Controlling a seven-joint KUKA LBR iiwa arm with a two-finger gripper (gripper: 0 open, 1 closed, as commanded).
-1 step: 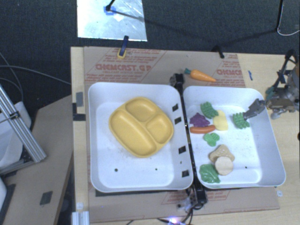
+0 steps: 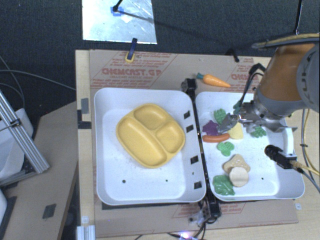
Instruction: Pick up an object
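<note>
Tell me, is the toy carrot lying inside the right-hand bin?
No, the carrot lies on the cardboard beyond the right bin, outside its rim.

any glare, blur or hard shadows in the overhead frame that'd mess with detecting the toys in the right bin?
Camera view: even, soft light, with only faint shadows under the yellow plate and the toy food. The foil sheet above the bench glares brightly. The white right bin is bright but not blown out. Small toys look slightly soft. The gripper overlaps the purple toy.
</note>
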